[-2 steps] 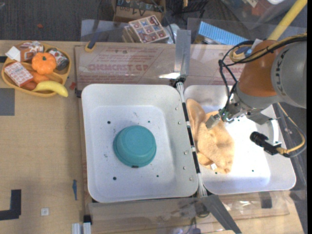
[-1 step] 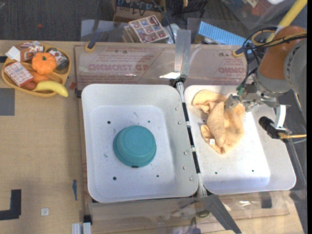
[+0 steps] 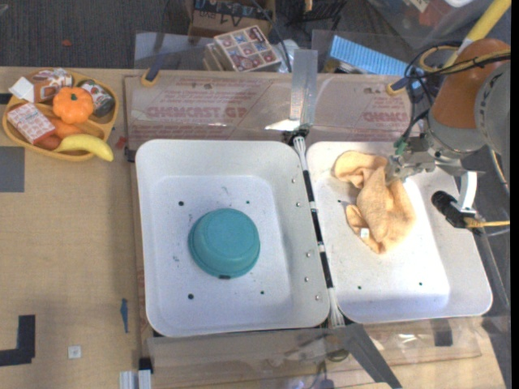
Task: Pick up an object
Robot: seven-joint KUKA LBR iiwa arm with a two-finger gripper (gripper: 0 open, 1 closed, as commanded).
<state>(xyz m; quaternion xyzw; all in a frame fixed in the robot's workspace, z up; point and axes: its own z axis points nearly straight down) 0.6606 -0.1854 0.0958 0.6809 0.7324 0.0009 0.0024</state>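
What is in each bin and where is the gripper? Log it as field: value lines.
left bin: teal bowl, upside down, near the middle
right bin: tan cloth, crumpled, in the upper left part
gripper: over the right bin, at the cloth's upper right edge
grip: cannot tell from this view
arm: enters from the right, orange band above the wrist
outside the bins: yellow tray of toy food at the bench's upper left, with a banana and a small pumpkin

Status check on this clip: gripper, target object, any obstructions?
Gripper down at top edge of cloth in right bin. Grasp unconfirmed. Teal bowl upside down in left bin, untouched. Nothing blocking.
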